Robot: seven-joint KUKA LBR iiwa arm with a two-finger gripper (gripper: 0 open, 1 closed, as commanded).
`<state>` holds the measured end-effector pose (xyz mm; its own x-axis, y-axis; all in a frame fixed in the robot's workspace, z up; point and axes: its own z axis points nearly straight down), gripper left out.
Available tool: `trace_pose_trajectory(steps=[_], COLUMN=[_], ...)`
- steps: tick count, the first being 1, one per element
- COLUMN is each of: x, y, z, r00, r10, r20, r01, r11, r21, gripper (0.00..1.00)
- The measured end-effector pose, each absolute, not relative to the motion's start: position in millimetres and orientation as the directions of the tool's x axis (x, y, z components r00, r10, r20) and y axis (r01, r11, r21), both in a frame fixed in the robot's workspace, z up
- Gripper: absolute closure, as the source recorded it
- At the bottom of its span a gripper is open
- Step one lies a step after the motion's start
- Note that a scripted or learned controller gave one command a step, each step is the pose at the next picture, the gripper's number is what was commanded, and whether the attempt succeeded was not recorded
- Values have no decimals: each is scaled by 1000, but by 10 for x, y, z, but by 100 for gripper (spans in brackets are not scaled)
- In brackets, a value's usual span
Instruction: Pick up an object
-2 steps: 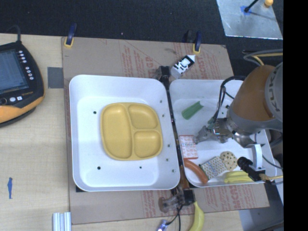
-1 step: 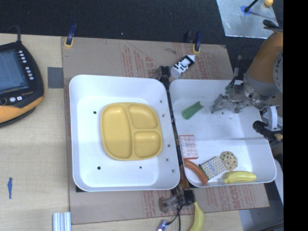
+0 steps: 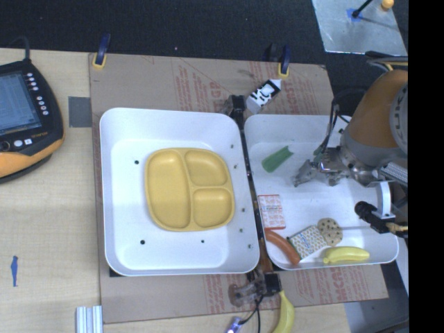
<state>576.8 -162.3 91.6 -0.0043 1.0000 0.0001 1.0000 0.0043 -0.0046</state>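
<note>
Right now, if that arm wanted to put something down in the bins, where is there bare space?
Left bin: a bare white margin rings the yellow divided plate, widest along the near and left walls. Right bin: the middle floor is bare, between the green block, the gripper and the red-and-white card. Its near edge is crowded: sausage, cookie, banana.

The light is bright and even from above. The left white bin looks a little overexposed, with soft shadow along its inner walls. The picture is slightly soft; the dark floor shows grain.
</note>
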Motion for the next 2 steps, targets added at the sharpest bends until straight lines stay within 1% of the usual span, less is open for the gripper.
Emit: trace_pose_trajectory(steps=[1, 2], x=[6142, 5718], y=[-1166, -1045], z=[918, 915], r00=[-6, -4], r10=[1000, 1000], r20=[-1, -1], r01=[1000, 1000], r11=[6, 4], r21=[-4, -5], gripper=[0, 0])
